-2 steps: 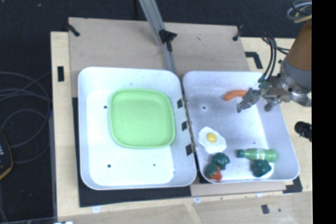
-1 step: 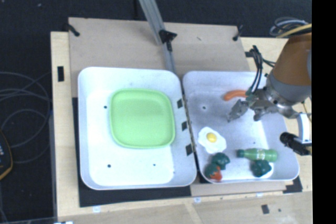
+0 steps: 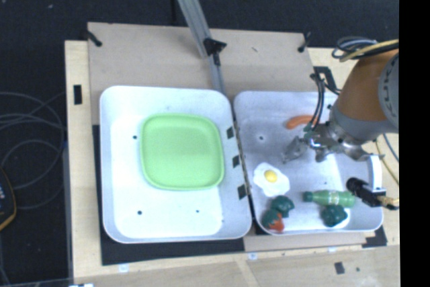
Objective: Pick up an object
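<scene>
In the right half of the frame the gripper (image 3: pixel 304 147) hangs over the middle of the right bin (image 3: pixel 255 117), and whether its jaws are spread or pressed together I cannot tell, though nothing shows between them. The likeliest picks lie near it: an orange carrot-like piece (image 3: pixel 295 122) just above and the fried egg toy (image 3: pixel 271 179) below left, with a green bottle (image 3: pixel 330 197) along the lower edge. To do this well, I judge it should centre over one isolated item, such as the egg, and descend straight, avoiding the crowded lower corner.
</scene>
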